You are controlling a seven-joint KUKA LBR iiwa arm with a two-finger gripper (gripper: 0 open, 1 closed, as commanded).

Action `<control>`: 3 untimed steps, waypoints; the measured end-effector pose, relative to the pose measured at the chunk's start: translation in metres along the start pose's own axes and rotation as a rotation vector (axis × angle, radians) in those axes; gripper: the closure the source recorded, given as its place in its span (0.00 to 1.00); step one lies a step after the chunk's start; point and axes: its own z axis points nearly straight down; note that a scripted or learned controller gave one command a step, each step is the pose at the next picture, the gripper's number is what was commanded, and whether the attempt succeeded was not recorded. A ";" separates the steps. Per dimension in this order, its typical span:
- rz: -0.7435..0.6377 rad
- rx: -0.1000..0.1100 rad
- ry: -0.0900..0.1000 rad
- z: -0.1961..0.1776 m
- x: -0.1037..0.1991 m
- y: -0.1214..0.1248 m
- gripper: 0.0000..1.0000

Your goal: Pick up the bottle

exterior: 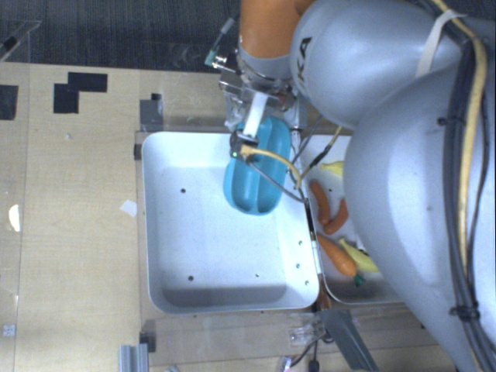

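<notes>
From where I stood, the gripper (pixel 260 119) hung over the far right corner of the left bin (pixel 180 248), under the arm's orange band. I could not tell whether it was clenched or released, because the wrist covered the spot where it met the bottle. The blue bottle (pixel 251 183) was right beneath it. Its upper end was tucked under the gripper, and its rounded end reached toward the near side of the bin. The bottle's long axis therefore ran almost straight away from the gripper, leaning slightly left. I judged that any lift depended on the grip at that upper end, with most of the bottle's length trailing below it. In the right bin (pixel 346 290), just beside, lay an orange carrot (pixel 338 256) and some yellow pieces, apart from the bottle.
</notes>
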 end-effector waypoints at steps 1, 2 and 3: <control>0.033 0.002 0.003 -0.010 -0.009 0.002 1.00; -0.073 0.000 0.014 0.128 -0.022 -0.029 1.00; -0.014 -0.002 -0.003 0.020 0.044 -0.026 1.00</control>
